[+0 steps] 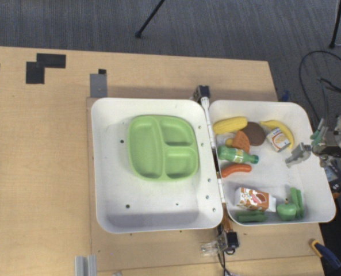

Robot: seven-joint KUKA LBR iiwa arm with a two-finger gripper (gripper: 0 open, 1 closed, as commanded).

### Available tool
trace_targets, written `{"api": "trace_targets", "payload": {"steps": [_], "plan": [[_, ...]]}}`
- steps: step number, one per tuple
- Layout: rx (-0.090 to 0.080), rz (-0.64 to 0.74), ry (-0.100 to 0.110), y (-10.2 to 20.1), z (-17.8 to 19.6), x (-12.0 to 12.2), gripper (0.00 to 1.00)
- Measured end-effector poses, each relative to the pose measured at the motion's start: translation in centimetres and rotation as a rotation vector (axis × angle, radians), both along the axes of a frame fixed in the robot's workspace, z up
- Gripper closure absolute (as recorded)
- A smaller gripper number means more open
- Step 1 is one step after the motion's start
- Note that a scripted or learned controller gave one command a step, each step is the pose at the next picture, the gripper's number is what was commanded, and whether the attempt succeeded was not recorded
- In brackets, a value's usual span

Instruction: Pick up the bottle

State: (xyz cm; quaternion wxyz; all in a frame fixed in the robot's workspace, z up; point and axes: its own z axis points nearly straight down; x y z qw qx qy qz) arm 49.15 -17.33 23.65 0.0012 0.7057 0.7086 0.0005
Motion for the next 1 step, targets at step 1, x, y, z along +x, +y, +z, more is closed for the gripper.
{"api": "trace_targets", "payload": {"steps": [1], "plan": [[0.001,-0.138,0.0,-2.2,-14.2,-0.37,0.0]]}}
